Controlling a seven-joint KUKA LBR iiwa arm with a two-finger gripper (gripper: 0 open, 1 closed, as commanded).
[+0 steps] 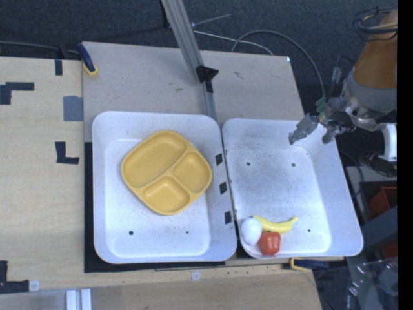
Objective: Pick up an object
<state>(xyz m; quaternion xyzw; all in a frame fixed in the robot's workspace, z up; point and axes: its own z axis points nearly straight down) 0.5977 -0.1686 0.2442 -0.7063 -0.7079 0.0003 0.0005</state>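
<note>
While the arm (371, 76) hangs over the upper right corner of the right bin (322, 192), the end effector (317, 128) sits above the bin's far rim, with nothing between its tips; how far apart they stand is too small to judge from this slant.

The likely targets lie at the other end of that bin, crowded into its near left corner: a white egg (250, 229), a red pepper (270, 243) and a banana (279, 224). The egg and pepper touch, and the banana lies across just behind them, against both. All three press close to the bin's wall.

The left bin (110, 192) bears a yellow plate (166, 172) with three compartments, lying flat and set at an angle, well apart from the arm.

By my reading, the step in hand is the approach: no object is taken yet, and the end effector is well apart from the cluster. The next move calls for travel across the bin toward its near left corner, then a descent onto one piece. The banana looks the best choice, being the outermost and having open floor on its far side. The corner wall and the tight packing are the hazard; a descent slightly off could nudge the egg or jam against the rim.
</note>
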